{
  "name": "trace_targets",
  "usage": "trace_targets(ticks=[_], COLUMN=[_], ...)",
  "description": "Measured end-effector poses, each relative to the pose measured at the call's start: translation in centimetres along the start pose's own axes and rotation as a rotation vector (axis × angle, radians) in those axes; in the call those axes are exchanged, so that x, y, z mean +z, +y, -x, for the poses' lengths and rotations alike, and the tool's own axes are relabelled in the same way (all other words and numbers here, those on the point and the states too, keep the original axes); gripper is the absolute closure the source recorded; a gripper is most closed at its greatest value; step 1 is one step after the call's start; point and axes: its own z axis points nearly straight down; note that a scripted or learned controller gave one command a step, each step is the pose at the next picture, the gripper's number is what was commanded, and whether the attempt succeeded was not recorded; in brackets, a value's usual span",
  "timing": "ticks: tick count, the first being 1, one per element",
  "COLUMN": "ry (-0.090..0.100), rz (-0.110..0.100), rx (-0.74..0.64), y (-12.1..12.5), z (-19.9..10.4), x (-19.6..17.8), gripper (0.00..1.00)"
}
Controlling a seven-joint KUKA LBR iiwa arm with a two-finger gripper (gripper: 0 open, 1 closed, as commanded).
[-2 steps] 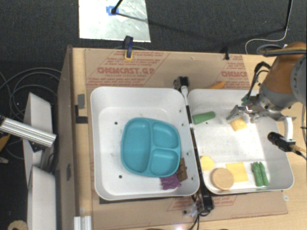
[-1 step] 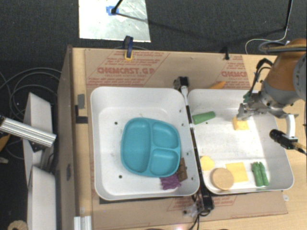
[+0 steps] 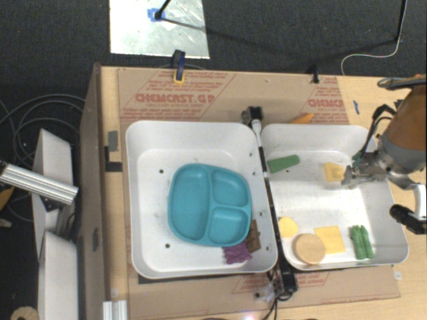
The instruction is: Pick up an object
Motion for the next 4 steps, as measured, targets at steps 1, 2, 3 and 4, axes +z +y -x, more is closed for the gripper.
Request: trace_targets(ticks=[1,2,3,4], ry=[0.002,0.001,0.001,-0.001], rz=[0.001,0.008,0.007,0.007], rx=[-0.008,-0.013,-0.009,-0.001], y=[-2.8,-1.2,1.6,2.6], z=[-5.6,-14.0,-18.4,-13.5], x=[-3.3,-7.1,-8.7,-13.1], gripper=[1.00,1.00,1.00,1.00])
